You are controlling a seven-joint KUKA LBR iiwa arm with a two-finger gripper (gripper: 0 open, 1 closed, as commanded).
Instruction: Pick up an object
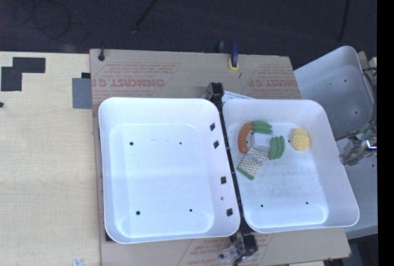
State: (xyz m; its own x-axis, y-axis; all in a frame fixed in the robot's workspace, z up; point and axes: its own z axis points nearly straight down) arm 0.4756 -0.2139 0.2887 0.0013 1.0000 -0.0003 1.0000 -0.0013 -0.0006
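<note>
Everything pickable sits in the right bin (289,200), bunched toward its far-left corner. There's an orange sausage-shaped piece (245,137), a green piece (261,127) by the far wall, a second green piece (277,147), a yellow lump (300,140) and a checkered pad (251,164) w/ a green edge. The left bin (160,178) has just its bare floor w/ a few dark dots. What looks like the gripper (360,149) is a small metal assembly just outside the right bin's right wall, about level w/ the cluster. It's too small and blurred to say whether it's released or clenched, and nothing is seen in it. So the key relation is that the objs lie left of the gripper, across the bin's open floor. The yellow lump is nearest and stands apart from the rest (prob. the easiest target, being compact w/ no clear long axis). The sausage runs roughly near-to-far, the second green piece the same w/ a slight tilt, and the pad lies diagonally. These touch or crowd each other, so a grab there risks nudging neighbours. Writing: the cardboard sheet (184,74) under both bins carries red print along its far edge. It's turned the wrong way to this view and I can't read it reliably. A blue clamp (233,56) pins that far edge.
</note>
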